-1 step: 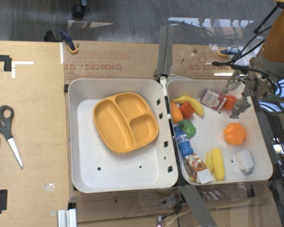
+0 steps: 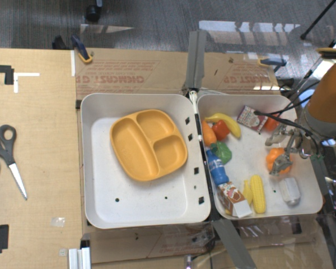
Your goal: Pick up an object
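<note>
Orange toy [image 2: 275, 157] between gripper [image 2: 284, 162] fingers

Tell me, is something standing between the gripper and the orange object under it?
Nothing visible does. The gripper hangs right over the orange object in the right bin; the grey object lies beside, nearer the front wall.

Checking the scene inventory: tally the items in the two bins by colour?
Yellow: 3 (divided plate, banana, corn)
Orange: 2 (one, one under the tool)
Red: 1
Green: 1
Blue: 1, bottle
Grey: 1
Printed packets: 2
Total: 11
</note>
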`<act>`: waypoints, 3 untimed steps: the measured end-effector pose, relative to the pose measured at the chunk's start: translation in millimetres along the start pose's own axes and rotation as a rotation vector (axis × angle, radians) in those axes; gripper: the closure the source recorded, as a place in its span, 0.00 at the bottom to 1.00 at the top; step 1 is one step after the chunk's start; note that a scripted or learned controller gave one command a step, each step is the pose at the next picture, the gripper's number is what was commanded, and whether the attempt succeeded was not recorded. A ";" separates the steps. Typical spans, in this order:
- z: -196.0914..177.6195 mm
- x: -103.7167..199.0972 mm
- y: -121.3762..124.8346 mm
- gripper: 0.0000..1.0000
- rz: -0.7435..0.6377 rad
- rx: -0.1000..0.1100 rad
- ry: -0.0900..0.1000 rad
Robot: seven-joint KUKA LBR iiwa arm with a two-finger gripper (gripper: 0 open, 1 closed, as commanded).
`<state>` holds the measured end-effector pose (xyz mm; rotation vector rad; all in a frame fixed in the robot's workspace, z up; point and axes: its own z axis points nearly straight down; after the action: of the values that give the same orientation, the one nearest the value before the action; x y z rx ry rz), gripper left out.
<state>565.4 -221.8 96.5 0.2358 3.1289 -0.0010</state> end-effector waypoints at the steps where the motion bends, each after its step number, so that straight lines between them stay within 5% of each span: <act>1: -10.8 -2.3 1.8 1.00 -0.004 0.001 -0.006; 2: -96.2 -38.8 140.9 1.00 0.014 -0.001 -0.001; 3: -159.2 -20.5 183.1 1.00 0.013 -0.001 -0.001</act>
<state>612.6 -43.6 255.7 0.2568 3.1264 0.0001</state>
